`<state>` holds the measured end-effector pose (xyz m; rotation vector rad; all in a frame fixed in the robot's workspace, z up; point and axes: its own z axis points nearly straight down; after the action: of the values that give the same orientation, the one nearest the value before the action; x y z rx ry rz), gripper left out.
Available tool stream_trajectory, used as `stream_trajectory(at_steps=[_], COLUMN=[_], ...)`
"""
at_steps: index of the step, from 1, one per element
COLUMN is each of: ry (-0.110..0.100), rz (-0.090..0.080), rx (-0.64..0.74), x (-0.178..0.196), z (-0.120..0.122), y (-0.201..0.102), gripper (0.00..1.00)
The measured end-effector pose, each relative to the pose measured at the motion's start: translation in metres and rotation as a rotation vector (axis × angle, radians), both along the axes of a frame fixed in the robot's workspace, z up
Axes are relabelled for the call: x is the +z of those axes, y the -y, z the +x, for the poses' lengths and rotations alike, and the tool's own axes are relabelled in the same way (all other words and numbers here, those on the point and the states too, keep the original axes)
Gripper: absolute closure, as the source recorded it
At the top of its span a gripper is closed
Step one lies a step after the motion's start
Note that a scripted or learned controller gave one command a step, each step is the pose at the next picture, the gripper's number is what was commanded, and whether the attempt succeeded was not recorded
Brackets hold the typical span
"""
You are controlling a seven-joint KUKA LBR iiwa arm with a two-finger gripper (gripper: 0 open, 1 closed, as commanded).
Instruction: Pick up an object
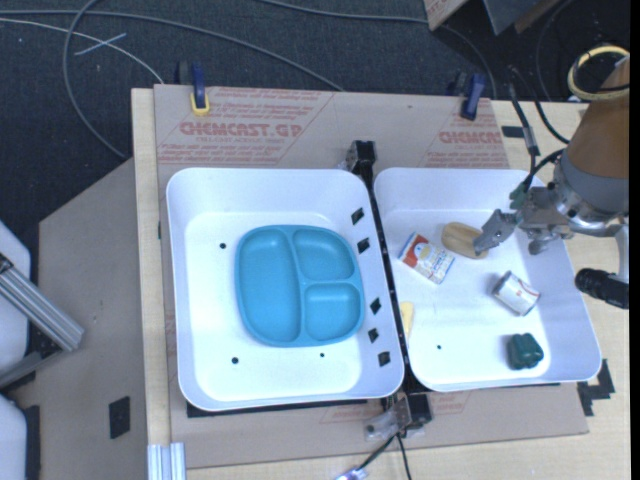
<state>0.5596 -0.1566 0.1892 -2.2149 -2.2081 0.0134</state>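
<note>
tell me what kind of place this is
Likely a robotics lab test bench: a robot arm over two white bins, boards held by blue clamps, and loose cables on dark carpet.

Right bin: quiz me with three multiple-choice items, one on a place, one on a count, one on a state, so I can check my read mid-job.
1. Where does the blue divided plate lie?
A. in the left bin
B. in the right bin
C. on the bench outside the bins

2. How many loose objects lie on the floor of the right bin?
A. two
B. four
C. six

3. How does the hand stand relative to the tan object?
A. far off, over the left bin
B. close beside its right end
C. lifted clear with it

Answers: 1 A, the plate rests inside the left bin. 2 B, tan object, red-and-white packet, small can, green object. 3 B, the hand sits next to it, object lying in the bin.
</note>
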Motion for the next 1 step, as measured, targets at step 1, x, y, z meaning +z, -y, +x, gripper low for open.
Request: stream_trajectory(at_steps=[1], ry=[0.015], rz=[-0.003], rx=[0.003], x=[0.0082], z=[0.0033], y=[-0.0004], gripper=[0.0])
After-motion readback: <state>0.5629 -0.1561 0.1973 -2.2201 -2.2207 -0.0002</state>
